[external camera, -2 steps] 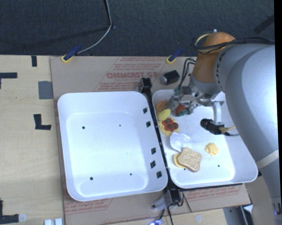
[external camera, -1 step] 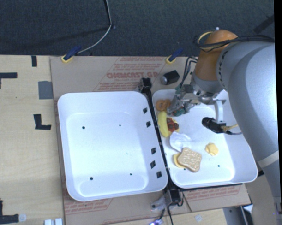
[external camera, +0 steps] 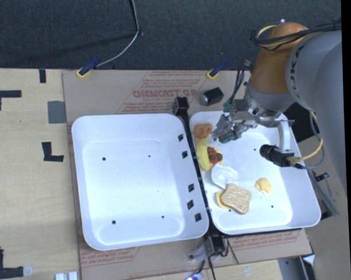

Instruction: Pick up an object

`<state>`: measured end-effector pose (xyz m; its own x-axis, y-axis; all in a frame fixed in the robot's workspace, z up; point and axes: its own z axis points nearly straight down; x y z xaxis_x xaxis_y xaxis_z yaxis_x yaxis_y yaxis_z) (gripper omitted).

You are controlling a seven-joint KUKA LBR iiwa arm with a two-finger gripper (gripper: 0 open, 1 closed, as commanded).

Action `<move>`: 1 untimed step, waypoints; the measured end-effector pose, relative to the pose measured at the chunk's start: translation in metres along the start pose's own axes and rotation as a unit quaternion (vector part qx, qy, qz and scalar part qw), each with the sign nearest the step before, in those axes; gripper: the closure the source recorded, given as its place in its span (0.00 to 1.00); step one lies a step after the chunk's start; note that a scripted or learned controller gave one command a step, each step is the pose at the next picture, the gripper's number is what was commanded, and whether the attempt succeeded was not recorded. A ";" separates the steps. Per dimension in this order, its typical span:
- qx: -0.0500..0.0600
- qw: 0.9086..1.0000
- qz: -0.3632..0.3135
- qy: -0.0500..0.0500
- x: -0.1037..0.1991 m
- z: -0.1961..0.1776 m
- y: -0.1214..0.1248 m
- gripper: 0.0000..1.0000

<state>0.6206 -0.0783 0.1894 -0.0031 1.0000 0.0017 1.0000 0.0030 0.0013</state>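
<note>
My gripper [external camera: 227,131] hangs over the back left part of the right bin [external camera: 293,215], reaching in from the right. A small dark greenish thing [external camera: 224,138] shows right at its tip; whether it is held is unclear. Just left of the tip lies a round tan pastry [external camera: 203,130]. Below that a yellow banana [external camera: 203,155] lies along the bin's left wall, with a red-brown piece [external camera: 216,158] against it. Nearer the front are a white crumpled thing [external camera: 224,175], a slice of toast [external camera: 236,199] and a small yellow lump [external camera: 263,186].
The left bin [external camera: 84,168] sits beside the right one, with a black divider [external camera: 191,165] between them. A small black object [external camera: 211,96] rests on the cardboard behind the bins. Blue clips [external camera: 88,66] hold the cardboard's back edge.
</note>
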 end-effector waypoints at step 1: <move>0.001 1.000 -0.003 0.000 0.074 0.006 0.023 1.00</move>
